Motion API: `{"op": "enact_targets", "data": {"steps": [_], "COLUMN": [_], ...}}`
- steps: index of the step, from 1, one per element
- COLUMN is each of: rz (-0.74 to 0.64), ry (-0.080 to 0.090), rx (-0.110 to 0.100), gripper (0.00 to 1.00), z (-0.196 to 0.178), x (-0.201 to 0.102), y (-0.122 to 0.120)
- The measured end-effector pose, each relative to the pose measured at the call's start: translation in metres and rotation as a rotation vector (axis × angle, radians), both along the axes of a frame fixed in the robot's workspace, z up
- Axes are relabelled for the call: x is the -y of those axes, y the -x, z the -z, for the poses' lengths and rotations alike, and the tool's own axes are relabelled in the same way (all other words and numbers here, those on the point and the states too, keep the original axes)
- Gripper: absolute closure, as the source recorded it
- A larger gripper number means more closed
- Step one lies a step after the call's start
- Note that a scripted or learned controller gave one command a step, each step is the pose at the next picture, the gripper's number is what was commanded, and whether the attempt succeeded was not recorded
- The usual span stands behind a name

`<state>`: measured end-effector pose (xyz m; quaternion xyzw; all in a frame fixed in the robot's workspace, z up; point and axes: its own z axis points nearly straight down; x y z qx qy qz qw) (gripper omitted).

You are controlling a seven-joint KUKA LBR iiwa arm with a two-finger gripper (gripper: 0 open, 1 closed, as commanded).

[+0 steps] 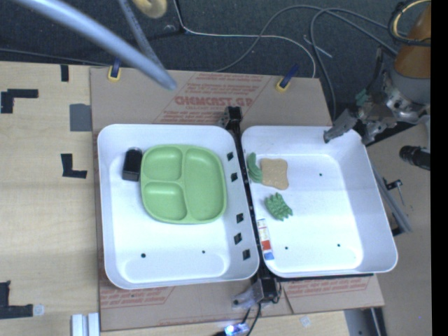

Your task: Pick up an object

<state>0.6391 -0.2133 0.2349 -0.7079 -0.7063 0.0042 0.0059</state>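
Right now the tool hangs just over the far right corner of the right bin, carrying nothing; whether it is open or closed I cannot tell from where I stand. The likely targets sit along that bin's left wall: a tan slice-shaped piece near the far end, a green leafy thing touching its left side, a spiky green toy just nearer, and a small white tube lying against the wall toward the near corner. In the left bin a green divided plate lies with a black block beside its left edge. To do this well, I would cross the bin toward the spiky toy, which stands apart from its neighbours, centre above it, then descend straight. The tube hugs the wall and looks awkward.
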Motion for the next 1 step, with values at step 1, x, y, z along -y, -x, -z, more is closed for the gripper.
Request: {"op": "enact_targets", "data": {"steps": [1], "rz": [-0.003], "ry": [0.003], "rx": [0.013], "gripper": [0.0], "z": [-0.0084], "x": [-0.0005], "y": [-0.0028]}}
